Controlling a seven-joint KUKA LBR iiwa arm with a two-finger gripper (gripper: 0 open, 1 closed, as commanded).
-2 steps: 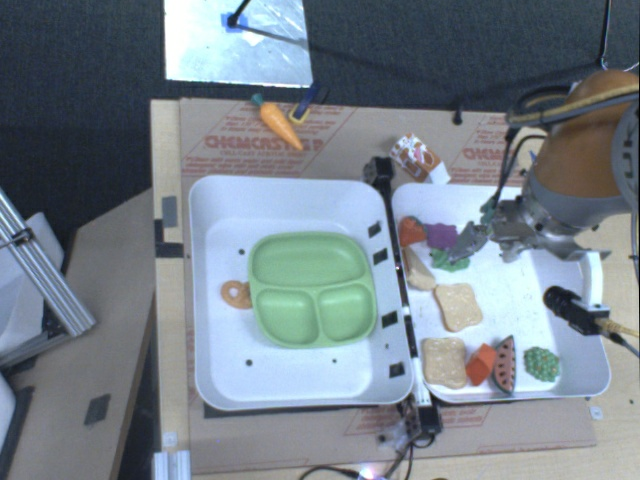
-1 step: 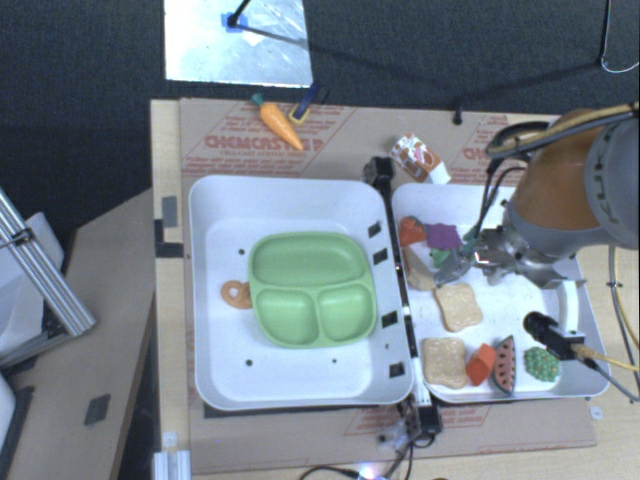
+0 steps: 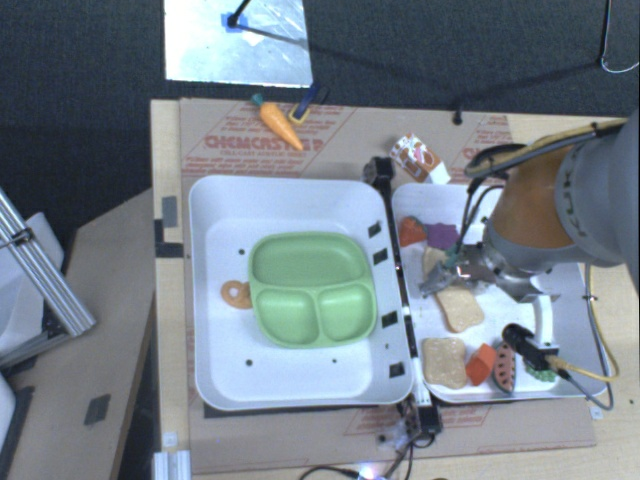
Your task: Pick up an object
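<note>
Toast slice flat in right bin, amid crowded toy food: second slice near, purple piece and red piece beyond. Poised just beside its upper edge, gripper; whether fingers stand apart or together, impossible to tell. Likely hazard: clipping a neighbour, or sliding off the thin slice.

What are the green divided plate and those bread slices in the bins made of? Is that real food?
The green divided plate looks like moulded plastic: even colour, rounded compartment edges, dull sheen. The bread slices are probably toy food, plastic or foam; their tan surfaces look uniform and smooth-edged, though the view is too coarse to be sure.
</note>
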